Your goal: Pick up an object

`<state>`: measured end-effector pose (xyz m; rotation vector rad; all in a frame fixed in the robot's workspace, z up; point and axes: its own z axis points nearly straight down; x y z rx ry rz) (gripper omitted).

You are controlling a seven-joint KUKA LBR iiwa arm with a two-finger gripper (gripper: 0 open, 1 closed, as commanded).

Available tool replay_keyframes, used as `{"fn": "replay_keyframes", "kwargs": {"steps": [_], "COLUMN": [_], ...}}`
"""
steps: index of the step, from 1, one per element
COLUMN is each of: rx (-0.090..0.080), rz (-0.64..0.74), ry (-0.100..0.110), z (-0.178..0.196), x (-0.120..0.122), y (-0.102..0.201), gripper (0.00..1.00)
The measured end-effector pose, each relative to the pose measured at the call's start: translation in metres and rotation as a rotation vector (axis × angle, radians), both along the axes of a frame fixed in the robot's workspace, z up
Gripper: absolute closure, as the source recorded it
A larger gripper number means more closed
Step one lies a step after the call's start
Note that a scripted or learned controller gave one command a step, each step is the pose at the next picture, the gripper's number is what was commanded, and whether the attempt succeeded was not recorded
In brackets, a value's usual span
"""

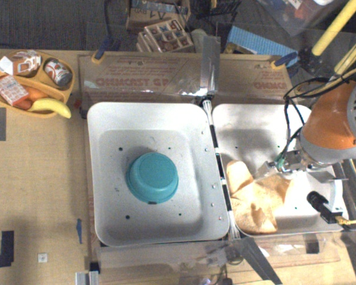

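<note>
Closest to the camera is the arm [332,123] itself, that orange band up high over the right bin [249,120]. Below it the gripper [283,164] is down in the right bin, hanging at the upper edge of a tan, floppy cloth-looking thing [258,203] piled along the bin's near-left side. Honestly can't tell if it's clamped or released, too small and dark.

If I were doing this grab, I'd go for a raised fold of the tan stuff rather than a flat bit, press well in, then lift slowly, since limp material slips out easily.

Further out, the left bin [107,129] has a teal bowl [153,177] upside down in the middle, probably harder to pinch. Past that, a yellow tray [0,91] of toy food with a banana [52,107] sits at the bench's far left.
</note>
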<state>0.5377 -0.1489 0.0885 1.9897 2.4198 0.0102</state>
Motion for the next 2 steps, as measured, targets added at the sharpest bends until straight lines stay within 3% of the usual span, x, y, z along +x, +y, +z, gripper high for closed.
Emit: {"fn": "replay_keyframes", "kwargs": {"steps": [1, 2], "rx": [0.001, 0.001], "rz": [-0.004, -0.004], "ry": [-0.001, -0.001], "z": [0.0081, 0.0081], "x": [0.0008, 0.0008], "y": [-0.0022, -0.0022], "gripper": [1.0, 0.0]}}
